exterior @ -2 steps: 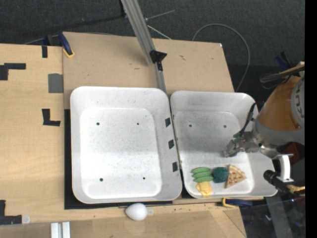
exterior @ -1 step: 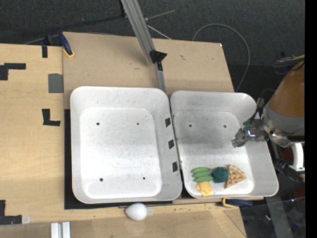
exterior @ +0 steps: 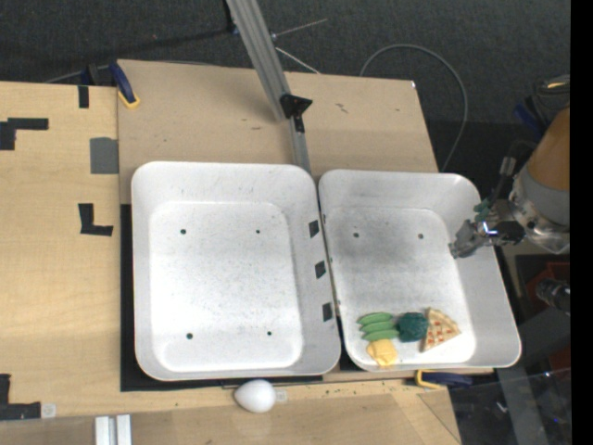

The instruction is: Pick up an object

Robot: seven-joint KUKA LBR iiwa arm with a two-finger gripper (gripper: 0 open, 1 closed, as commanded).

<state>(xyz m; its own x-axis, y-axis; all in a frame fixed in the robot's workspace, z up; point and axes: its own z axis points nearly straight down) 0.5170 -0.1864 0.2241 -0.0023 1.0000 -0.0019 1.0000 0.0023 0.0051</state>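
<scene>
Bench point(exterior: 213, 109): I see it bearing two white bins side by side.
Left bin point(exterior: 227, 267): centre-left of frame, speckled floor.
Right bin point(exterior: 408, 248): centre-right; the targets cluster in its lower right corner.
Arm point(exterior: 556, 170): at the right edge, wrist over the bin's right rim.
Gripper point(exterior: 474, 235): mid-right, well above the cluster; I cannot tell its state, and I see nothing held.
Pizza slice point(exterior: 439, 327): rightmost, near the wall.
Green pods point(exterior: 376, 324): left of the cluster.
Dark green piece point(exterior: 411, 324): between them, touching both.
Yellow piece point(exterior: 382, 350): lowest.
Egg point(exterior: 255, 396): outside, lower centre.
Risk: I judge crowded pieces and close walls could spoil a grasp.
</scene>
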